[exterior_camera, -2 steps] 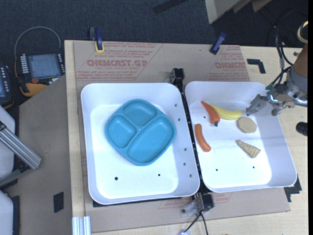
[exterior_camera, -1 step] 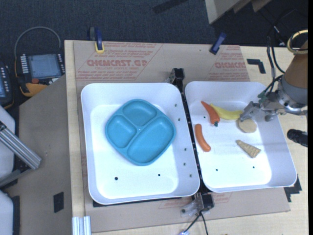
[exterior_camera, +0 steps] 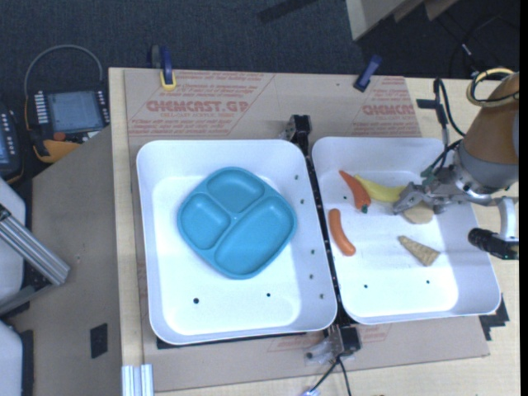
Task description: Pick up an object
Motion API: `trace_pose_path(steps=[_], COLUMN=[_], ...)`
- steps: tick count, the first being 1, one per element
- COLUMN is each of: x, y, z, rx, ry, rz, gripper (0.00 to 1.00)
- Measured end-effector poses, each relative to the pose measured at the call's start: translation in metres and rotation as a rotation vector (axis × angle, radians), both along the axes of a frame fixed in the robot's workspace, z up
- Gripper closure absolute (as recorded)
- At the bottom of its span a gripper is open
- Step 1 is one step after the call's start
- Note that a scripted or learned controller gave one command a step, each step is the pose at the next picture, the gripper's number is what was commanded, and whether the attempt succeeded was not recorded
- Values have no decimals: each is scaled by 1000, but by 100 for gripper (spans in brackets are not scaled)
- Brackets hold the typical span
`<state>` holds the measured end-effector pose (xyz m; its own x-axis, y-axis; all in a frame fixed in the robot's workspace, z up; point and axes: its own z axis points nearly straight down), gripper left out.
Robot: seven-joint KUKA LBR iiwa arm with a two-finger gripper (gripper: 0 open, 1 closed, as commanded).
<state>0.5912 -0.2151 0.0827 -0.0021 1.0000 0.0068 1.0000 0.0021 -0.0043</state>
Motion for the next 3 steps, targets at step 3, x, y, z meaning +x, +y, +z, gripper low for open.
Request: trace_pose_path(steps=[3], x=[-10], y=[3], z=[120], rx=[-10], ry=[-12], rz=[-1], gripper=[100])
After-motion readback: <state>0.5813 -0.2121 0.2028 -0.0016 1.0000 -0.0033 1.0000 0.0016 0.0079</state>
